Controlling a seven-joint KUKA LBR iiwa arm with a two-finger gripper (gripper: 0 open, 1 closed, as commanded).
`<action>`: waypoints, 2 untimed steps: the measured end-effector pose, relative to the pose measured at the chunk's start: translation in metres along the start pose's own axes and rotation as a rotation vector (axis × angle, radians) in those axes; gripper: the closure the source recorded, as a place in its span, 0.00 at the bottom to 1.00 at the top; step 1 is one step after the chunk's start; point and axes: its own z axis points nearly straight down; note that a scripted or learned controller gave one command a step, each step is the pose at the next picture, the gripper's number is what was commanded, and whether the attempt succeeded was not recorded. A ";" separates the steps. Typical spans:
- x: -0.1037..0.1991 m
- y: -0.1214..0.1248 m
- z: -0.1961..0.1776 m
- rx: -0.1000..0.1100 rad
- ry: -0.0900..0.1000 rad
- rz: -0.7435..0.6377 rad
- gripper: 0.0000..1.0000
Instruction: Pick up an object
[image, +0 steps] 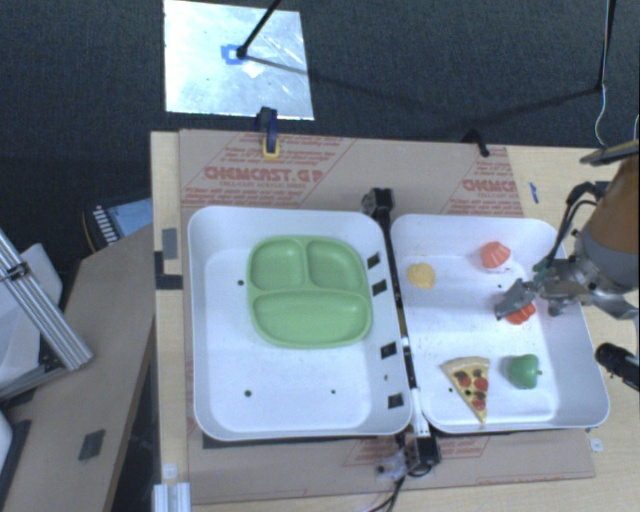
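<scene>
The gripper (516, 301) half hides a red object (519, 316) beneath it; jaw state unclear. Pizza slice (470, 384) lies at seven o'clock.

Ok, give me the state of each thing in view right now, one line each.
Gripper: low in the right bin, over a small red item.
Red item: on the bin floor, partly hidden under the gripper; held or not, cannot tell.
Orange toy: loose near the back wall.
Yellow piece: loose, by the divider.
Pizza slice: flat, front of the bin.
Green pepper: loose, right of the slice.
Green plate: flat in the left bin.
</scene>
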 end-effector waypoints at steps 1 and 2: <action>0.001 0.003 -0.007 -0.012 -0.003 -0.004 0.00; -0.001 0.013 0.050 -0.013 -0.003 -0.002 0.00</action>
